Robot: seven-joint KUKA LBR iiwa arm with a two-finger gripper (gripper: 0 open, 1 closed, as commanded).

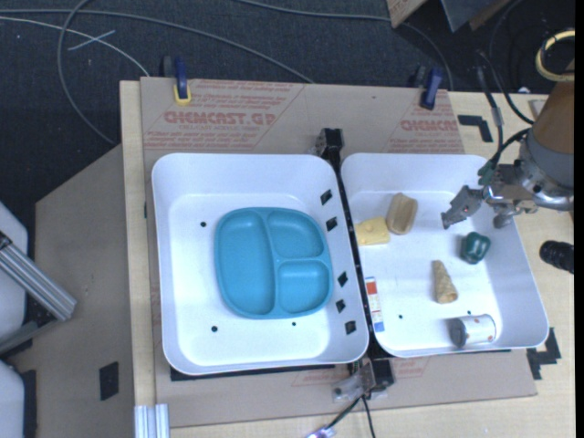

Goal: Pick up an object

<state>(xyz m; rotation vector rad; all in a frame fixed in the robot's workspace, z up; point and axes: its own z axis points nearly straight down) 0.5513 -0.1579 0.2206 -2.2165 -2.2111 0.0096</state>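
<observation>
The green object [474, 246], a small dark rounded thing, is my guess at the target, since it lies in the right bin [520, 281] just below the claw [482, 206] and nearer to it than anything else. It rests on the bin floor toward the right wall, apart from the other items: a tan lump [401, 213] and a yellow piece [371, 233] near the divider, a tan cone-shaped piece [443, 282] in the middle, a small white cylinder with a grey cap [472, 328] at the near edge, and a thin card-like strip [373, 303] by the left wall.

The main risk, as I judge it, is a miss. The green object looks small and rounded, so it could roll or squirt sideways if one finger touches first, and the bin's right wall sits close enough that a finger might catch it on descent. The claw also seems offset up and slightly left of the object, so a straight drop from here may close on nothing.

The claw hangs above the bin floor with its fingers spread apart; one dark finger [459, 208] juts out to the left. Nothing sits between them and they touch no item. The left bin [182, 190] holds a blue divided plate [272, 261], well away from the action, and both bins sit on the counter [137, 245]
</observation>
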